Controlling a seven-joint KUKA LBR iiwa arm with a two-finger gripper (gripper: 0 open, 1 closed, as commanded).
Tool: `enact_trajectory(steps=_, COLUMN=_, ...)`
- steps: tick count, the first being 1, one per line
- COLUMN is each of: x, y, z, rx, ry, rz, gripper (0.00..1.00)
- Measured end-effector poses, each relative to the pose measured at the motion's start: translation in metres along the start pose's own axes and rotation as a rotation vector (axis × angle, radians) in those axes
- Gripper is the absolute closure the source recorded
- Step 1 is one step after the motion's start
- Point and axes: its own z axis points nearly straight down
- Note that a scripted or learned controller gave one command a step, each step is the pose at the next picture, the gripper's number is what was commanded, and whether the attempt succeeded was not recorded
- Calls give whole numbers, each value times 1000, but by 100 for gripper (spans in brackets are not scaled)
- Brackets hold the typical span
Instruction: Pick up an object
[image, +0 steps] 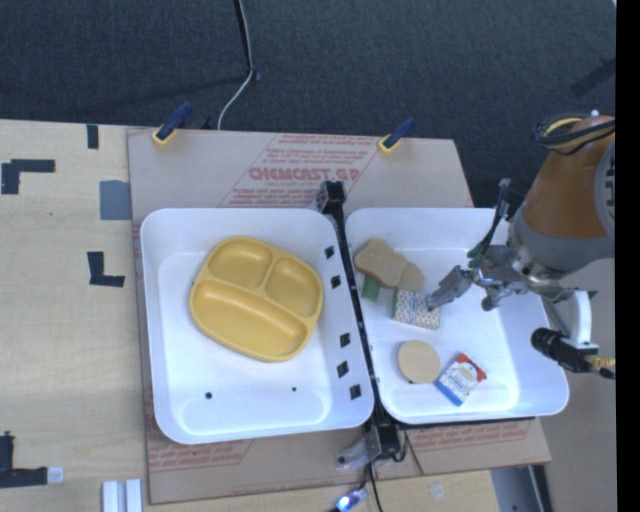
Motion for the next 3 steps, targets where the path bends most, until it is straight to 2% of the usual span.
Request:
enact_trajectory(steps=1, x=1, y=3, z=-8, rx=-14, ry=-2, rz=-4, gripper=0)
enact_trajectory(steps=3, x=-4, y=7, z=81, rx=-10, ry=-3, rz=-3, gripper=0)
